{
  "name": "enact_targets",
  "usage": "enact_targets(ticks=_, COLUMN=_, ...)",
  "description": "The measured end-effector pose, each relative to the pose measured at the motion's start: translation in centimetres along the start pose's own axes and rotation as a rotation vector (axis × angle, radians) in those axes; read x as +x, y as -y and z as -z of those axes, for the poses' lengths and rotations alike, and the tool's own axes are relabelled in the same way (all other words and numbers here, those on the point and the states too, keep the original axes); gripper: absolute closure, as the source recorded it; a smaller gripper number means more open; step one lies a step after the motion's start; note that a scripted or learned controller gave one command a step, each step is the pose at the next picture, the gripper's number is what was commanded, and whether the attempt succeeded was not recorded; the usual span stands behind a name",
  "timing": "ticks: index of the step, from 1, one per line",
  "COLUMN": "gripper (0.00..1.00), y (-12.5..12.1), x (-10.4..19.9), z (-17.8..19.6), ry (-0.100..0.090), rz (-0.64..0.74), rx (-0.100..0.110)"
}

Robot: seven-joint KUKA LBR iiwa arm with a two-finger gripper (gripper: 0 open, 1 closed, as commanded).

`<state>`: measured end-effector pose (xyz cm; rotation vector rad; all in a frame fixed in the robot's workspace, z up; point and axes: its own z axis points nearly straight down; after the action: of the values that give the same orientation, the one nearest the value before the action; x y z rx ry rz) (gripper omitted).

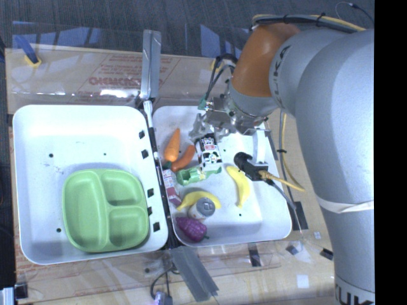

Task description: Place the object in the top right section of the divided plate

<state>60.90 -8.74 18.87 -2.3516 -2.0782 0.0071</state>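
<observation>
Gripper [206, 127] low in right bin [270, 224], over cow-print carton [209, 152]; cannot tell hand state. Carton upright beside carrots [173, 145], near bananas [240, 184], can [205, 206], grapes [191, 229]. Green plate [105, 210] in left bin [38, 132], top right section bare.

text: none legible | bench sheet [114, 75]: faint red print, unreadable

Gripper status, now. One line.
Gripper: low over the right bin, right above the black-and-white carton; whether it is open, closed or gripping cannot be told from this view.
</observation>
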Motion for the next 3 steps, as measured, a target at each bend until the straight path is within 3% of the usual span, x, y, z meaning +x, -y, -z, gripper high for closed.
enact_targets(ticks=1, gripper=1.0, y=5.3, x=8.0, z=-0.1, ry=0.0, rz=0.175, rx=0.003)
enact_targets(ticks=2, gripper=1.0, y=12.3, x=13.3, z=-0.1, ry=0.001, rz=0.318, rx=0.002)
enact_targets(ticks=3, gripper=1.0, y=12.2, x=13.2, z=0.5, ry=0.003, rz=0.32, rx=0.008)
